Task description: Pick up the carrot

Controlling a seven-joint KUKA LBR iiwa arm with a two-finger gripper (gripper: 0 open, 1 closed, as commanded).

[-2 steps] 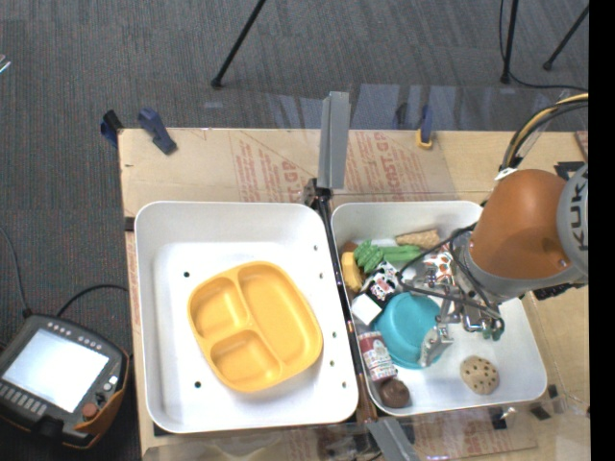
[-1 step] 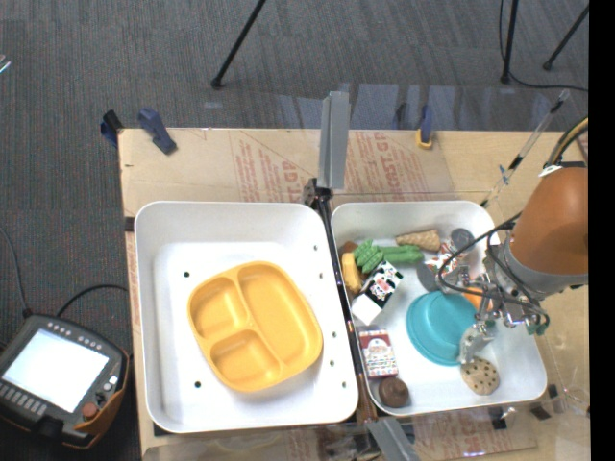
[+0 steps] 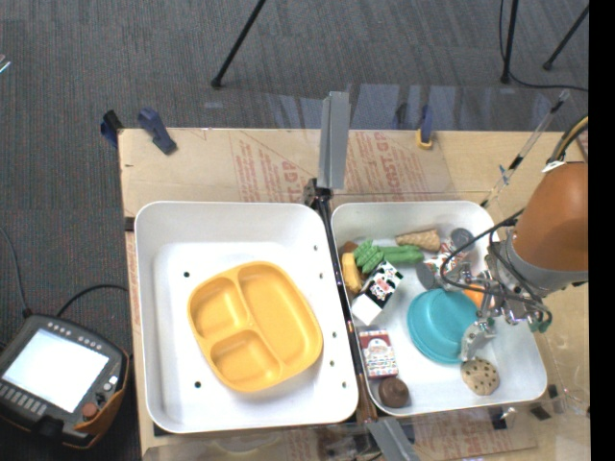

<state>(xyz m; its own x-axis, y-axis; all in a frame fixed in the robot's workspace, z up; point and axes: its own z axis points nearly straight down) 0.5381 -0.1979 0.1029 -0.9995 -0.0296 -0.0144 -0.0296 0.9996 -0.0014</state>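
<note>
The carrot point(image 3: 472, 296) shows as a small orange piece in the right bin point(image 3: 519, 377), wedged between the rim of a teal bowl point(image 3: 437, 327) and the gripper point(image 3: 483, 313). The gripper hangs low over the bin's right side, directly at the carrot, and most of the carrot is hidden by the gripper body. The arm's orange band point(image 3: 562, 217) sits above and to the right. Nothing shows whether the carrot is gripped.
The right bin also holds a cookie point(image 3: 479, 376), a chocolate cupcake point(image 3: 392, 390), a red box point(image 3: 377, 351), a cow-print carton point(image 3: 378, 291), green vegetables point(image 3: 384, 254) and a cone point(image 3: 418, 240). A yellow divided plate point(image 3: 255, 327) lies in the left bin point(image 3: 159, 257).
</note>
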